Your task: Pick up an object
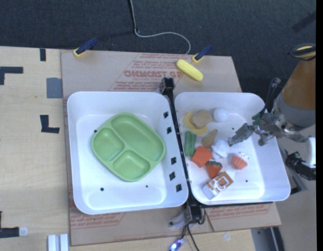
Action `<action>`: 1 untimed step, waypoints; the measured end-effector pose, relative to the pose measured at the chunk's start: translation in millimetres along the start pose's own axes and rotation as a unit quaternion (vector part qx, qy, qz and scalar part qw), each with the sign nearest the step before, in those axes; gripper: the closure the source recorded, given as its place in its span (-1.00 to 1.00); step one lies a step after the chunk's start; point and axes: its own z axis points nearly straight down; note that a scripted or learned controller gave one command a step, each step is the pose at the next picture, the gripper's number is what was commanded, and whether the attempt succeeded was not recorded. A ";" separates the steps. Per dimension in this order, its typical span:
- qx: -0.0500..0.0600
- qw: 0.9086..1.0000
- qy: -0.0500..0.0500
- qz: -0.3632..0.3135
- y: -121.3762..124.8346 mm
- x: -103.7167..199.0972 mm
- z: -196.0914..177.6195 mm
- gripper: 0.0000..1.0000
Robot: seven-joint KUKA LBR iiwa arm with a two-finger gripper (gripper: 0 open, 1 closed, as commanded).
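The right bin (266, 184) holds several toy foods. Among them are a tan bread-like piece on a yellow slice (197, 119), a white ball (220, 114), a green vegetable (189, 143), an orange-red block (202, 156), a red strawberry-like piece (214, 168), a small orange piece (239, 161) and a little carton (219, 183). My gripper (249, 135) hangs over the right half of this bin, just above and right of the small orange piece. Nothing shows in its grasp.
In the left bin (80, 192) lies a green divided plate (128, 146). A yellow toy (189, 70) rests on the cardboard behind the bins, with a cable and clamps near it. The arm's orange band (302, 82) stands at the right edge.
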 end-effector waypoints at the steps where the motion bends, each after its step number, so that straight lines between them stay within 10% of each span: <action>1: -0.006 1.000 -0.002 0.000 -1.4 42.8 102.2 -1.00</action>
